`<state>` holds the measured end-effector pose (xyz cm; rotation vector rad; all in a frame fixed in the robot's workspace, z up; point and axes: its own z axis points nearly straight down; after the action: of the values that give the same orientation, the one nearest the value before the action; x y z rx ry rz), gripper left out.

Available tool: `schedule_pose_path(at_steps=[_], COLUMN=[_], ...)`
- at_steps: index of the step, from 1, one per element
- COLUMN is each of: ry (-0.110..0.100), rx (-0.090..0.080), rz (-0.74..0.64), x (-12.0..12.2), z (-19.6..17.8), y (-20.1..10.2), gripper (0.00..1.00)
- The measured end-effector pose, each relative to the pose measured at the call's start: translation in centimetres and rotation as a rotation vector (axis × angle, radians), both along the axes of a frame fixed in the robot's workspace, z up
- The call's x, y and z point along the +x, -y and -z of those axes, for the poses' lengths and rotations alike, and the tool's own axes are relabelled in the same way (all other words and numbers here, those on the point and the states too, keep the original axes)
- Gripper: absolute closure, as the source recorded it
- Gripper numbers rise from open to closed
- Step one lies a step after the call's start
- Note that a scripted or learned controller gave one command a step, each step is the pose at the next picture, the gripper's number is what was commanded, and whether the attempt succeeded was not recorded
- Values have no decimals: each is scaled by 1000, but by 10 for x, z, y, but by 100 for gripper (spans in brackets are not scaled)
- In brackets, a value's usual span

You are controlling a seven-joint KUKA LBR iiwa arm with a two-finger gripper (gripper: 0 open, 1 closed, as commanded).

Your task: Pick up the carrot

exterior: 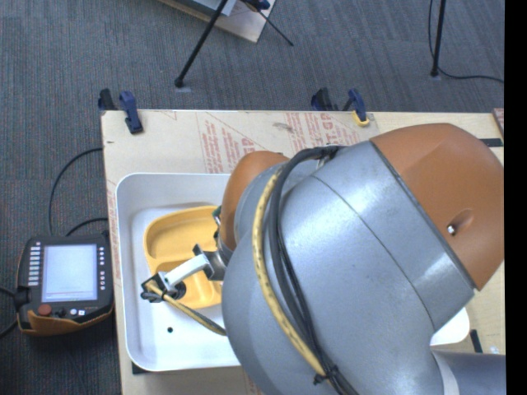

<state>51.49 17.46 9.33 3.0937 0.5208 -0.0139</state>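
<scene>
Red printing runs across the brown cardboard sheet (pixel 247 134) covering the surface, in slanted lines near its far edge, some of it beside the blue clamps (pixel 132 112); the letters are too small and blurred to read. The handheld pendant (pixel 66 285) on the floor by the surface's left edge has a pale lit screen, but nothing on it can be made out. No other label, brand or number can be read anywhere.

Robotics lab: teach pendant (pixel 66 286), clamped bench (pixel 165 142), tripod legs (pixel 216 25) on carpet.
</scene>
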Motion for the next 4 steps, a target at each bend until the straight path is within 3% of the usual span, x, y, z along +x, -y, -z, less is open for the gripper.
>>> schedule_pose_path(at_steps=[1, 2, 3, 4], ry=[-1, 6, 24, -11], rx=[4, 2, 13, -3], rz=[131, -289, -395, -385], x=[-15, -22, -33, -30], z=[-45, 1, 1, -54], y=[-38, -31, 19, -51], gripper=[100, 100, 100, 100])
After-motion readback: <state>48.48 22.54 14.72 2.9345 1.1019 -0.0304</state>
